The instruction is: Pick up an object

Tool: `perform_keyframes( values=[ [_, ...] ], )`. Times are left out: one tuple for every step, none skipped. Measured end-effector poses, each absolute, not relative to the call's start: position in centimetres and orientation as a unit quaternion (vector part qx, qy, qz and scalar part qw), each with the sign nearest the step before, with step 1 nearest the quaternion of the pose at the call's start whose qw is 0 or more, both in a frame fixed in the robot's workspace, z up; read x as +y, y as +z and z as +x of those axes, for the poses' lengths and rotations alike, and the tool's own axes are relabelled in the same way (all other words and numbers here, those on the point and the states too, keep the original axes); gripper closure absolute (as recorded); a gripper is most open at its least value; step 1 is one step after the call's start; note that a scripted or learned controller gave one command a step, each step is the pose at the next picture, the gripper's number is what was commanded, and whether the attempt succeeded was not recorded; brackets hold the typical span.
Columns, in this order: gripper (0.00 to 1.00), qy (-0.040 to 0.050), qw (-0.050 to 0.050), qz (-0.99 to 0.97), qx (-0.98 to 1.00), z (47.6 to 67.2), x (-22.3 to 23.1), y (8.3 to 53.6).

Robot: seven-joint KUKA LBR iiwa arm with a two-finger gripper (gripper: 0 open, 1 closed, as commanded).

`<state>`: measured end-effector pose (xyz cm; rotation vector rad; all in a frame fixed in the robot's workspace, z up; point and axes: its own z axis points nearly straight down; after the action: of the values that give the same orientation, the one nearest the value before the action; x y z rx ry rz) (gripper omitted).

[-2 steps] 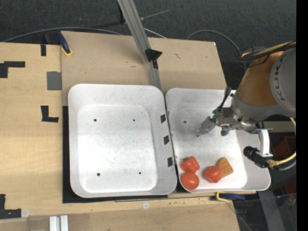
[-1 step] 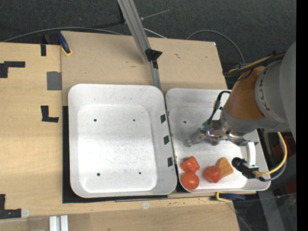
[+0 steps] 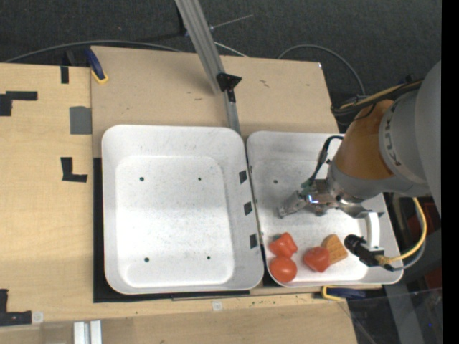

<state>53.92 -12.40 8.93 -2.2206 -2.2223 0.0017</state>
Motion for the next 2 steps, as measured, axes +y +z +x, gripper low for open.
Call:
perform_keyframes(
  values=[
    [1.0, 0.0006, 0.0, -0.706, -0.708, 53.9, -12.3, 9.9],
    [1.0, -0.001, -0.001, -0.706, -0.708, 54.7, -11.6, 14.7]
  ],
)
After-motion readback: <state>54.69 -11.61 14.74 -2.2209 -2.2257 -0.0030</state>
